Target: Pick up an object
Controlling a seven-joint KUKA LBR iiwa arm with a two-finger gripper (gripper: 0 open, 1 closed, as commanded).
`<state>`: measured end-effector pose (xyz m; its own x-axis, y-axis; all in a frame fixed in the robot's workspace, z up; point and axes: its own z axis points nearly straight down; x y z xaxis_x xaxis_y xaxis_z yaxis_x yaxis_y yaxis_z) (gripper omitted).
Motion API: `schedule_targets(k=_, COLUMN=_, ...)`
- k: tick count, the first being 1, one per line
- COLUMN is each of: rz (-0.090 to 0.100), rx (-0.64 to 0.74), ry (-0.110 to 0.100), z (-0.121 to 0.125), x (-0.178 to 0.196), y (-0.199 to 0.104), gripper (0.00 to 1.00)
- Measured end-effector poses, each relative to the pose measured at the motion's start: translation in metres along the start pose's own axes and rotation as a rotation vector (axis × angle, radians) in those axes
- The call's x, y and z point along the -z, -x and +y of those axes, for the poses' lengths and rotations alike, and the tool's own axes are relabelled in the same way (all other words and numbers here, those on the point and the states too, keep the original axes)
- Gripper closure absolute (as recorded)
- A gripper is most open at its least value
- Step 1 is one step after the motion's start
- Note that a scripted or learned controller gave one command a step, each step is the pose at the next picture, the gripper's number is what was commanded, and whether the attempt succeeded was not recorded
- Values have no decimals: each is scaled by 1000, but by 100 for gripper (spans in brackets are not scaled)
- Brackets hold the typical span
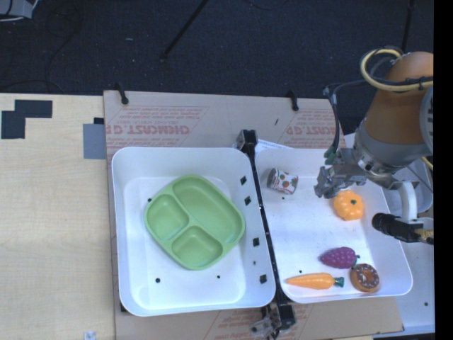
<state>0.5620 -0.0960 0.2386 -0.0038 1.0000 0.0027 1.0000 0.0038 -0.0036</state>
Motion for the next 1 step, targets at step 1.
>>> schedule_targets(k=1, rz=0, rx=0, ry=0, z=-7, x=6, y=-55, gripper=100)
